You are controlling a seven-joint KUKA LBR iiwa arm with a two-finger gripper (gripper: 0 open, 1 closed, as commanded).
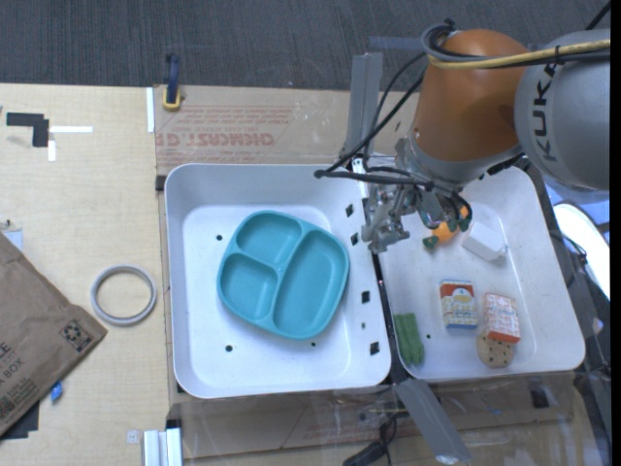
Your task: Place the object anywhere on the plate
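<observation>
Down at the near edge of the right bin (543, 357), a green object (408, 338) lies along the left wall, and beside it to the right sit a small carton (457, 304), a red-and-white packet (502, 316) and a round cookie-like piece (496, 351) just below that packet. Over in the left bin (194, 348), the teal plate (283, 273) with its three compartments lies flat near the middle, nothing on it. Further back in the right bin, a white block (484, 249) rests by itself, and just left of it a small orange and green object (440, 233) sits right under the wrist. The gripper (388, 223) hangs over the divide between the two bins, near that orange piece; whether it is open or closed cannot be told. Above it looms the orange band (466, 95) of the arm. Off to the left on the bench (78, 192), a tape ring (123, 293) lies flat.
</observation>
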